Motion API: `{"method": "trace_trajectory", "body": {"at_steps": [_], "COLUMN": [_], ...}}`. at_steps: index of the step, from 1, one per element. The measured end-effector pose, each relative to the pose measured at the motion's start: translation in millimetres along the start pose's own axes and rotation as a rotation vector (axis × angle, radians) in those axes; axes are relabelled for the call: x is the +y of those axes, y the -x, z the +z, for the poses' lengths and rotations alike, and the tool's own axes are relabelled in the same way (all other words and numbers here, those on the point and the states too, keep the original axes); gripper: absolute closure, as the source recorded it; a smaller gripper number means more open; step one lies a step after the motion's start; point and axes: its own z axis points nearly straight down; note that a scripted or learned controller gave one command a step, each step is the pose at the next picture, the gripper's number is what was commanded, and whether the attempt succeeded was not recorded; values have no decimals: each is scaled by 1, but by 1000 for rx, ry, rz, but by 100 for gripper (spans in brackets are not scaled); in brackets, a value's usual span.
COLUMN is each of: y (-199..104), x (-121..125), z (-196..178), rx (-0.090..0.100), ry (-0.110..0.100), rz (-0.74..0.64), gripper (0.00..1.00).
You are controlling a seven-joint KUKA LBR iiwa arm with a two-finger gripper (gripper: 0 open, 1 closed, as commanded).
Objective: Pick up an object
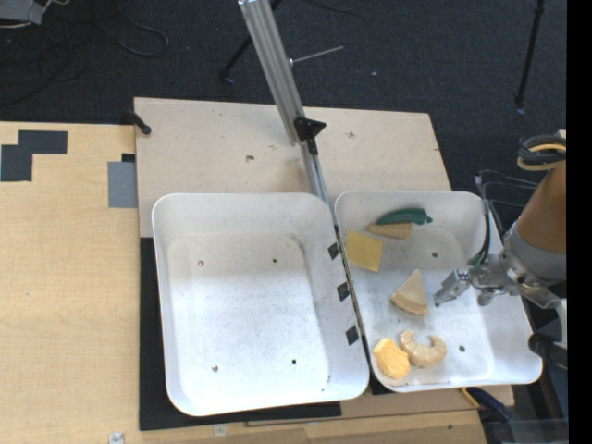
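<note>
A dark carpeted floor [398, 44] fills the top of the frame, with loose cables [37, 7] trailing in its upper left and a thin dark stand leg [532, 44] at the upper right. Below it lies a pale wooden board [213, 146], scuffed and dotted with small holes. A lighter wood-grain tabletop [65, 313] covers the left side, marked with dark and grey rectangular patches [120, 183]. Even, soft light falls throughout.

No text, label, brand, number or sign can be read on the bins [245, 391], the surface [65, 276] or anything in them.
</note>
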Motion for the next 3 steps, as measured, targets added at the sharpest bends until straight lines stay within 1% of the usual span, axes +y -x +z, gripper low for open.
{"method": "trace_trajectory", "body": {"at_steps": [1,2,3], "y": [2,-2,1], "x": [0,2,0], "z": [-13,-75,-117], "rx": [-2,-4,-4], "ry": [3,11,10], "rz": [5,-5,-4], "gripper": [100,100,100]}}
